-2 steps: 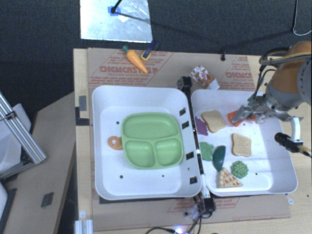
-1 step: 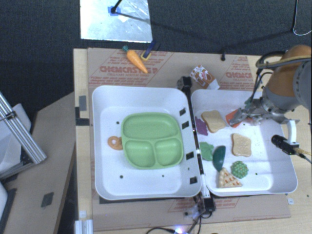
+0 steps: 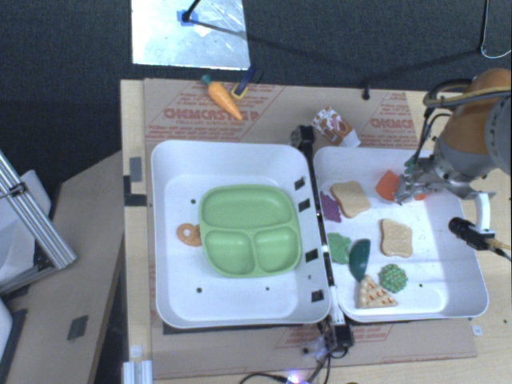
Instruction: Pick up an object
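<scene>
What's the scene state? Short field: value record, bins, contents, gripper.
left bin: green divided plate, pretzel beside its left edge
right bin: two toast slices, orange-red piece, purple piece, green toy foods, pizza slice
outside bins: toy carrot, small carton
gripper: over right bin, next to orange-red piece
holding: cannot tell

floor: dark speckled carpet, up and left of the gripper | bench: pale wood, far left of the gripper | cardboard sheet: red printing, under both bins | foil square: shiny, on the carpet, far upper left | metal rails: left edge
</scene>
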Controlling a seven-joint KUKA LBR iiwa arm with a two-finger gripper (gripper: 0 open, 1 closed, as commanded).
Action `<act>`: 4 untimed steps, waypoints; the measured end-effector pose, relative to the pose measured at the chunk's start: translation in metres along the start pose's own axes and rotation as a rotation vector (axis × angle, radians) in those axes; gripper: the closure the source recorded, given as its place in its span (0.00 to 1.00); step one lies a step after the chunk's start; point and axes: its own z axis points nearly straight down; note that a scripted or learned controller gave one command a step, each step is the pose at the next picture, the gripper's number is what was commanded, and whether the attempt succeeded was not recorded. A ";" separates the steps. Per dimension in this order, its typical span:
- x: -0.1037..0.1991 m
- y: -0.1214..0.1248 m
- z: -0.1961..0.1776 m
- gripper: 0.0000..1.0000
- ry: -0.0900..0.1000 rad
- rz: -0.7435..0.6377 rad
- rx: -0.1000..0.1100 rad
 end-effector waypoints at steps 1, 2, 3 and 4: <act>-0.007 -0.002 -0.062 1.00 -0.001 0.006 -0.002; -0.006 0.004 -0.127 1.00 -0.002 0.002 -0.004; -0.006 0.005 -0.128 1.00 0.000 0.002 0.002; 0.045 0.004 -0.136 1.00 0.003 -0.003 0.003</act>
